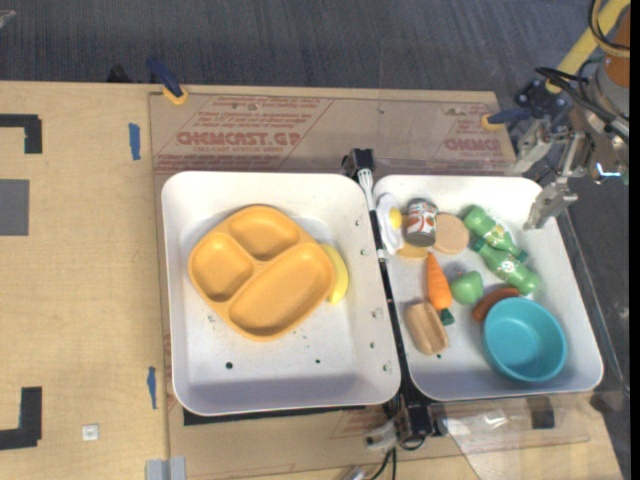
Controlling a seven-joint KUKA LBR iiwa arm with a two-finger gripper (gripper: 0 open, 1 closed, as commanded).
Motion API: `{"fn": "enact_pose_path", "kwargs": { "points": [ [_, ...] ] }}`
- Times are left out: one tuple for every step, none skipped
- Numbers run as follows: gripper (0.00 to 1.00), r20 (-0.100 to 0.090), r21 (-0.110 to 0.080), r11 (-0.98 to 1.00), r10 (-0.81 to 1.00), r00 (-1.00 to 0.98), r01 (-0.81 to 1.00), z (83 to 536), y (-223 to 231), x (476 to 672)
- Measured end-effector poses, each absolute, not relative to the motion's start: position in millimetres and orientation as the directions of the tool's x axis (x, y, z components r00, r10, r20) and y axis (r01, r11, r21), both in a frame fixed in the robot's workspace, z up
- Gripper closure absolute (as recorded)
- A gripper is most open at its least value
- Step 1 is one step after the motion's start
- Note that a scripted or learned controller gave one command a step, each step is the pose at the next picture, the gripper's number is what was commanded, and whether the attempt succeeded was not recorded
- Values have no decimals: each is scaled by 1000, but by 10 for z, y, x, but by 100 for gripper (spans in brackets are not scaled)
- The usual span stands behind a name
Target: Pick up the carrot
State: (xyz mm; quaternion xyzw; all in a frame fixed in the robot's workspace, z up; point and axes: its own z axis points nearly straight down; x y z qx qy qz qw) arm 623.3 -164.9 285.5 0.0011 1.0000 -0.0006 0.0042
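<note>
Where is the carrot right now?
The carrot lies in the right bin, near its left wall, between the hot dog below and the can above, beside a green ball.

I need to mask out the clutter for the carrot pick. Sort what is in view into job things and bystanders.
Job:
carrot, in the right bin
gripper, over that bin's far right corner

Bystanders:
orange plate and banana in the left bin
blue bowl
can
green bottle
green ball
hot dog
</note>
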Motion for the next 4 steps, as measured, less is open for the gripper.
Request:
{"fn": "enact_pose_path", "kwargs": {
  "points": [
    [0, 7, 8, 998, 67, -998, 67, 1791, -644, 6181],
    [0, -14, -2, 988, -154, -988, -154, 1000, -930, 5840],
    [100, -20, -4, 988, -154, -988, -154, 1101, -920, 5857],
    [0, -18, -3, 988, -155, -988, -155, 1091, -917, 5852]
  ]
}}
